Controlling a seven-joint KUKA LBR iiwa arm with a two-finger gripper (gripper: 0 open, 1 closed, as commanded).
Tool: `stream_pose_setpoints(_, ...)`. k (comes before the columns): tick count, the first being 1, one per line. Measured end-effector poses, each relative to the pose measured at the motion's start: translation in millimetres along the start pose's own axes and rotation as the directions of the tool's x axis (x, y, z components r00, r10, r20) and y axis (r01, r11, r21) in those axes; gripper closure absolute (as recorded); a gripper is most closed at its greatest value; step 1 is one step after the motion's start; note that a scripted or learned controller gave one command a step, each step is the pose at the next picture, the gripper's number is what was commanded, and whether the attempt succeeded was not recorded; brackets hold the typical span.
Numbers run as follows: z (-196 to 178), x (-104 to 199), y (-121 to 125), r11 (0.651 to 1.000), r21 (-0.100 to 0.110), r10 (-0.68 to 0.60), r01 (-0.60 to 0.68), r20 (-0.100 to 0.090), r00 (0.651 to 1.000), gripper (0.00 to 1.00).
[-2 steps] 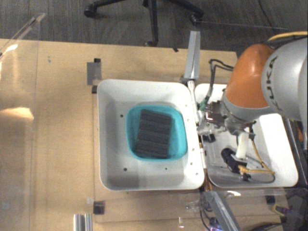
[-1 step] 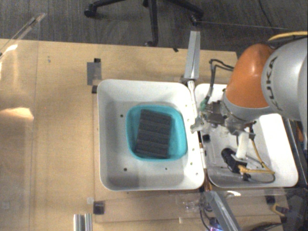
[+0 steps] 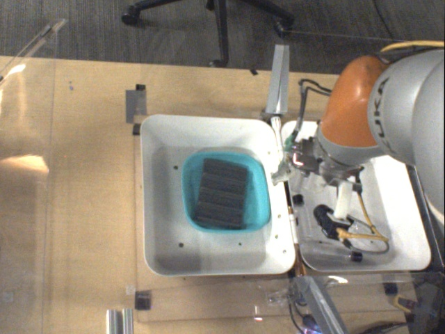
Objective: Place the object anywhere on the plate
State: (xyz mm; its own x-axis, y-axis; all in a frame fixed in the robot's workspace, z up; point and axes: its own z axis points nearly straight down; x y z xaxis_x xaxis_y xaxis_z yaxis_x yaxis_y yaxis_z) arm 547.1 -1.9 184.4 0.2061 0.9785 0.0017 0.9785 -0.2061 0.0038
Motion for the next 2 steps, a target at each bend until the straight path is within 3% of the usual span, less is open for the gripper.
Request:
stream_pose_setpoints(1,0,-5,28,1.0,0.0,0.02,-0.02,0.0,1.0,0.0)
stream_pose_setpoints(2,0,79,-15,1.0,0.001,-0.031,0.031,0.0,1.0,0.0)
